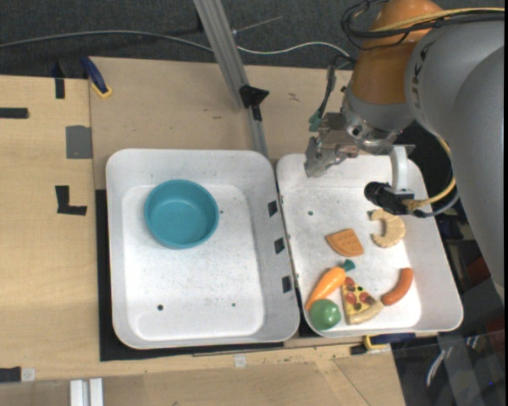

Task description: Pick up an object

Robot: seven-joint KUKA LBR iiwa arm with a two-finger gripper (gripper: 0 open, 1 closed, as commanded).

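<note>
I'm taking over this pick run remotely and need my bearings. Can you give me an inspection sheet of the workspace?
Surface: wooden bench bearing a left bin and a right bin.
Job's things: in the right bin, a carrot, green ball, pizza slice, sausage, orange wedge and pale croissant; in the left bin, a blue bowl.
Clutter: black tape marks on the bench.
Claw: claw sits over the right bin's far left corner, apart from the toys.
Cables: yellow and black cables by the wrist.
Surroundings: grey metal pole, dark floor.
</note>
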